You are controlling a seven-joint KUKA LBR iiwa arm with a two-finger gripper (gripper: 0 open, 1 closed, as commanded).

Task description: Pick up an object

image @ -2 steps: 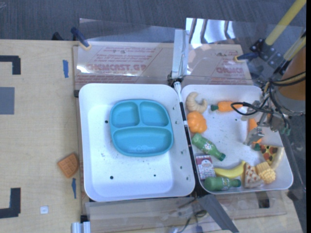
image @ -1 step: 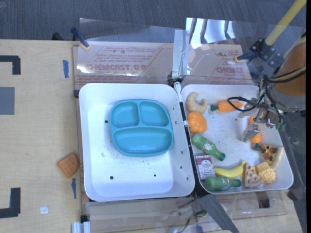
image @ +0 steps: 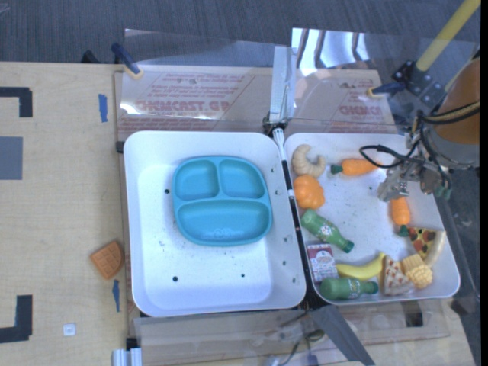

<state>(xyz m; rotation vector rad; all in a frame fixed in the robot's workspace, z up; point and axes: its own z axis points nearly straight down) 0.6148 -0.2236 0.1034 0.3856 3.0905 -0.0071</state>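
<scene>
Gripper (image: 402,187) hangs low over the right bin's (image: 358,227) right edge, directly above a small orange toy carrot (image: 401,211), likely lined up to grasp it; finger state cannot be told, and nothing is visibly held.

The gripper (image: 399,187) hangs over the right bin (image: 450,280), just above an orange carrot (image: 401,210)
</scene>
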